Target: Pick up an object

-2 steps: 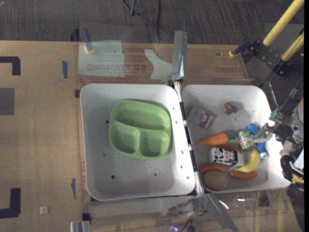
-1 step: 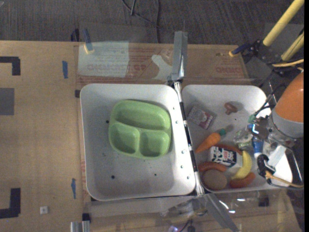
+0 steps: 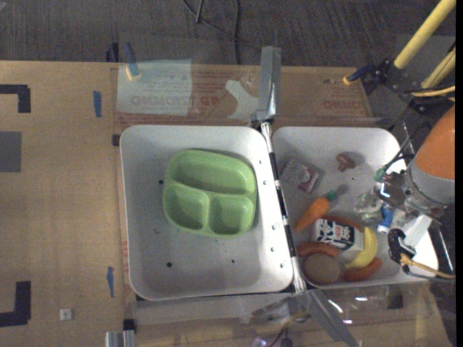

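Note:
The right bin (image 3: 383,139) holds several toy foods. An orange carrot (image 3: 313,212) lies near its middle, with a small white carton (image 3: 334,232) just below it. A yellow banana (image 3: 368,248) curves beside the carton, above a red sausage (image 3: 364,269) and a brown round piece (image 3: 321,268). A pinkish packet (image 3: 300,175) and a small brown lump (image 3: 345,160) sit toward the back. The arm's orange band (image 3: 440,150) shows at the right edge. My gripper (image 3: 386,202) hangs low over the bin's right side, next to a clear item (image 3: 366,205) and above the banana.
The left bin (image 3: 137,215) carries a green divided plate (image 3: 210,192). A metal rail (image 3: 268,92) runs between the bins toward the back. Yellow rods (image 3: 427,26) and cables crowd the back right corner. Bare brown bench (image 3: 58,194) stretches to the left.

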`<state>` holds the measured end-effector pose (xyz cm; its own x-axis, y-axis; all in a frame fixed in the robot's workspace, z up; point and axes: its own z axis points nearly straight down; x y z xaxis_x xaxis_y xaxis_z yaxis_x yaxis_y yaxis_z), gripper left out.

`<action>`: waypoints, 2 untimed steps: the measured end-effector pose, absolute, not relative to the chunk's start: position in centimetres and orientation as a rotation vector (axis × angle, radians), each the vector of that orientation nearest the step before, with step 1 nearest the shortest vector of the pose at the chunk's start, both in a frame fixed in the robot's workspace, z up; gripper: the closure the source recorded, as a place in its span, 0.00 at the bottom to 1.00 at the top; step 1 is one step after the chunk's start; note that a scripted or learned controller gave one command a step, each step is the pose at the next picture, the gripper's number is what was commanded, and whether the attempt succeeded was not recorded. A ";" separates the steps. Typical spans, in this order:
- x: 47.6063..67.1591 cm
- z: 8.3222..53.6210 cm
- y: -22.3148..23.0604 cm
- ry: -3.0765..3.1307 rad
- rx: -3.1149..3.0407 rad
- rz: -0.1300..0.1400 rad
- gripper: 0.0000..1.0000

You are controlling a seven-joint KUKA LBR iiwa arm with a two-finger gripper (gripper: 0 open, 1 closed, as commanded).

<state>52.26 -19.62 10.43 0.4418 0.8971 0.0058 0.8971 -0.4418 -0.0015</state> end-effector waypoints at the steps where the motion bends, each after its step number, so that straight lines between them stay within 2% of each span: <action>1: 56.9 21.1 -15.9 -1.599 -2.704 0.002 1.00; 2: 61.9 24.8 -15.3 -1.555 -2.730 0.002 1.00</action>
